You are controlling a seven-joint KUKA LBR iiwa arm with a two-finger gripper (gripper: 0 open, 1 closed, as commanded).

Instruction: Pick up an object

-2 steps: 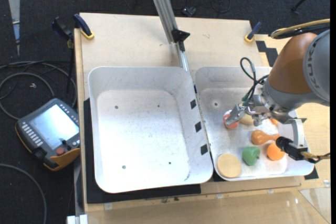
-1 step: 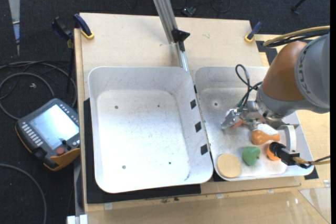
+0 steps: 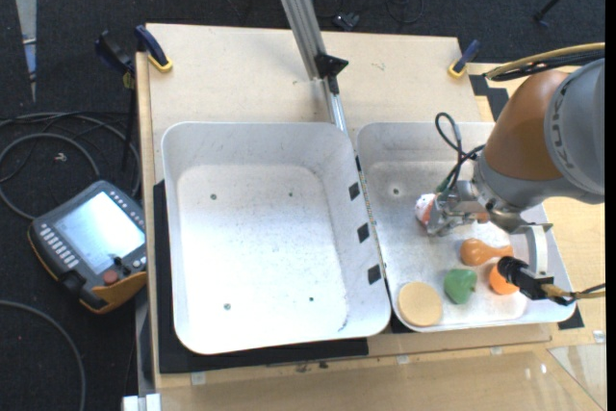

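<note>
Although the end effector (image 3: pixel 435 218) jaw state cannot be told, the orange pear-shaped object (image 3: pixel 478 252) at its 4 o'clock is judged light, smooth and best taken across its bulb.

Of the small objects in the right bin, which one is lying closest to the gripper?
The orange pear-shaped object, just below the gripper. The green object and the tan disc lie farther toward the bin's front edge.

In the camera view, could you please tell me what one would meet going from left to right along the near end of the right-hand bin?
Tan round disc → green object → orange object. A second orange piece lies just behind, overlapping these in left-right order, so I leave it out.
</note>
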